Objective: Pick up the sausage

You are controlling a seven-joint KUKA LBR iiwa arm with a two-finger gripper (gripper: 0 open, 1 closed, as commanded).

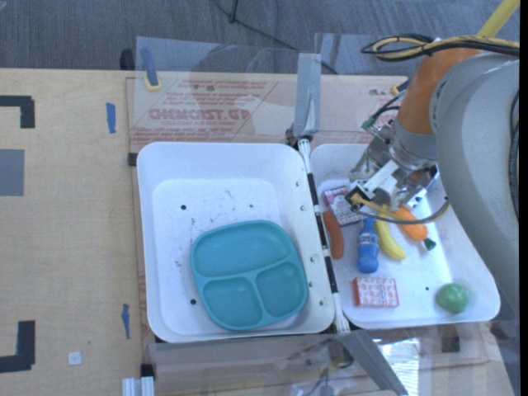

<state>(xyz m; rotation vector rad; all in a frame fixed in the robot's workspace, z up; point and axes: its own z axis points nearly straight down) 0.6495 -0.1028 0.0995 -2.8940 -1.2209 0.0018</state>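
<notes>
1. The end effector (384, 186) hung over the right bin's (474, 299) far part; I could not tell whether it was clenched or released.
2. The sausage (334, 231) lay near, at its 8 o'clock, along the bin's left wall.
3. Apparently nothing was grasped yet, so the approach, grip and lift remained.

— What lies around the board with red lettering (202, 110)?

— Above it in the view, grey carpeted floor (82, 11), with thin black cables (235, 2) trailing across.

— And to the board's left?

— The pale wooden bench top (66, 246), evenly lit, with no hard shadows. Just left of the board is a short blue tape strip (110, 117). Further left are a black tape mark (27, 112) and a grey square patch (10, 172).

— Anything over the board?

— A clear sheet (247, 60), perhaps plastic; its glare blurs the print. A grey post (308, 97) stands at the board's right end.
</notes>
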